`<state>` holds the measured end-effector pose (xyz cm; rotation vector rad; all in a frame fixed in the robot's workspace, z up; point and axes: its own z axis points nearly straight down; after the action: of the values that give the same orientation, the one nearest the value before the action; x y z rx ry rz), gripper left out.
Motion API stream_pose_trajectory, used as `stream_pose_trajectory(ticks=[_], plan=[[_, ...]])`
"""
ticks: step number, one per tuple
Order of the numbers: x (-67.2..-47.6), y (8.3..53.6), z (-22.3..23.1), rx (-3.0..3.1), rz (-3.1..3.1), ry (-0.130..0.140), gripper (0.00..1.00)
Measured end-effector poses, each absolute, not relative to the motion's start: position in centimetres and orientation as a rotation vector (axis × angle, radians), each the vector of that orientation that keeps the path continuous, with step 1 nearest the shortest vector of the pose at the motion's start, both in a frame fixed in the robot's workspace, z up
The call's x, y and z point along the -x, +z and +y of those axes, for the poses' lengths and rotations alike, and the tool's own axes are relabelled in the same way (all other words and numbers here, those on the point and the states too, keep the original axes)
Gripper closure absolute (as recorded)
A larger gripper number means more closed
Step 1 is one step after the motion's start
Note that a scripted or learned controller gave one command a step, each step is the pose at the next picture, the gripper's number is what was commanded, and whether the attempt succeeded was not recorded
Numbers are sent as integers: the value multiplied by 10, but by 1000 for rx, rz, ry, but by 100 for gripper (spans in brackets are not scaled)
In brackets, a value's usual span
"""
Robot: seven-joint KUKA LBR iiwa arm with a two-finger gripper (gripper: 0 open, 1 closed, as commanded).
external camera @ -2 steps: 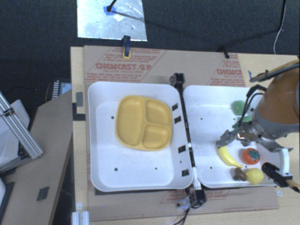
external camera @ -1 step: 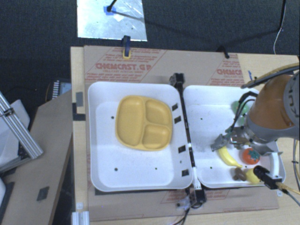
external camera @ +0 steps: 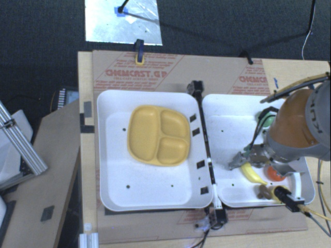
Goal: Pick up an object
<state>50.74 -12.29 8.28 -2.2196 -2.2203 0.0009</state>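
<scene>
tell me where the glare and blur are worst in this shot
Camera view: strongest glare on the shiny sheet at the top; the white bins look bright but keep their edges; the small items near the banana are soft, and the hand is too blurred to read.

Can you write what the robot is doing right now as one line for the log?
gripper: low in right bin, beside banana | hold: none seen | yellow tray: left bin

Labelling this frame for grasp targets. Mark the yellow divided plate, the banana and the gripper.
yellow divided plate (external camera: 146, 133): camera view, left bin, on its large compartment.
banana (external camera: 253, 174): camera view, right bin, on the middle of its curved body.
gripper (external camera: 242, 160): camera view, right bin, at its fingertips, just above the banana.
</scene>
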Motion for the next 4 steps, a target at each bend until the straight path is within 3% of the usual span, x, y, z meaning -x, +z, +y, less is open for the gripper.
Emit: stream_pose_trajectory(ticks=[1,4], plan=[[-509,95,-123,2224,-2222,-2,100],[-513,278,-124,2222,-2232,-6,100]])
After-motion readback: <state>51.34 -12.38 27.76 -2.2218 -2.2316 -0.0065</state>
